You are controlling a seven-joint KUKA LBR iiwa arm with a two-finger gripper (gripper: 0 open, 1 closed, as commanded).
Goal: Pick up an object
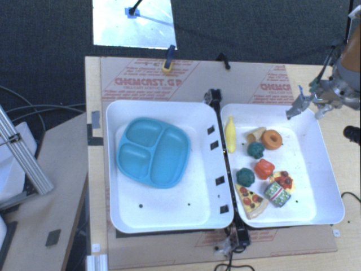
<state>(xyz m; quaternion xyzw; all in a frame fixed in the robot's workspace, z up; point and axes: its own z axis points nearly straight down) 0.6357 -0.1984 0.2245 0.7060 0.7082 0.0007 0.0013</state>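
Two fingers of the gripper (pixel 308 101) are spread, pinching nothing, poised for descent; the toy doughnut (pixel 272 139) lies nearest, below-left.

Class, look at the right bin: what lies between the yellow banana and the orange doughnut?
In the camera view, a tan toy piece lies between the banana and the doughnut, touching the doughnut's left side.

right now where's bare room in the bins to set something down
Left bin: bare floor right of and below the blue divided plate. Right bin: bare strip along its right side. Crowded from the banana to the pizza slice.
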